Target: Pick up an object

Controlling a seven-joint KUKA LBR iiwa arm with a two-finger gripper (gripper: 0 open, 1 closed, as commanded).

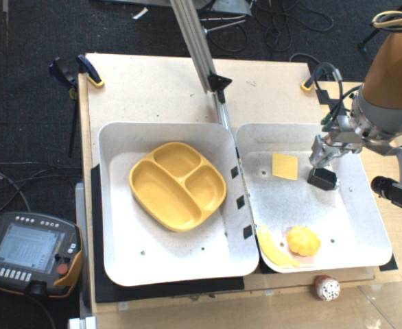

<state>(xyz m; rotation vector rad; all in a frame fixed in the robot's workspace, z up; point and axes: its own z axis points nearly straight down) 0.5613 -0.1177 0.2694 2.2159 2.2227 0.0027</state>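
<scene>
The arm (386, 81) reached in from the right, and its claw (322, 170) hung low over the back part of the right bin (365, 218). The dark tip of the claw sat just right of a flat yellow square (285, 166) lying on the bin floor, close beside it but apart from it. How far the claw stood open could not be told from this angle, and nothing could be seen held in it.

Near the front of the same bin lay a lumpy yellow ball (303, 241), with a banana (273, 248) curved along the front left corner, just beside the ball. Both lay well apart from the claw.

The left bin (119, 252) carried a yellow divided plate (178, 185) with three compartments, lying flat near the middle.

On the desk (153, 88) in front of the right bin rested a small white speckled ball (328, 288). A grey control pad (29, 252) with a screen lay off the desk at the lower left.
</scene>
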